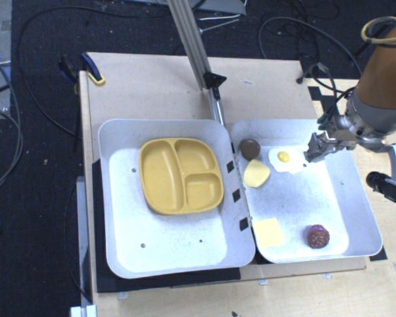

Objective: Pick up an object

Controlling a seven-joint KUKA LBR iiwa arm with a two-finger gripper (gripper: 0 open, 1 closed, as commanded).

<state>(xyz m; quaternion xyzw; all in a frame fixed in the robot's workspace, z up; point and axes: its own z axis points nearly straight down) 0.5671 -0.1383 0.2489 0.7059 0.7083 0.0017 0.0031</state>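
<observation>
Five food pieces lie in the right bin (356, 203); the fried egg (287, 159) sits at its far edge, the gripper (315, 152) just beside it, finger state unclear.

Single grey articulated arm (376, 104) enters from the right edge of the camera view, with a broad orange band (383, 65) above the wrist. Wrist section is grey metal, angled downward and toward the left. Dark two-finger gripper (315, 152) sits at the arm's lower left end, tilted down at a slant. Finger spacing is not discernible at this resolution. No item is visible between them.
</observation>
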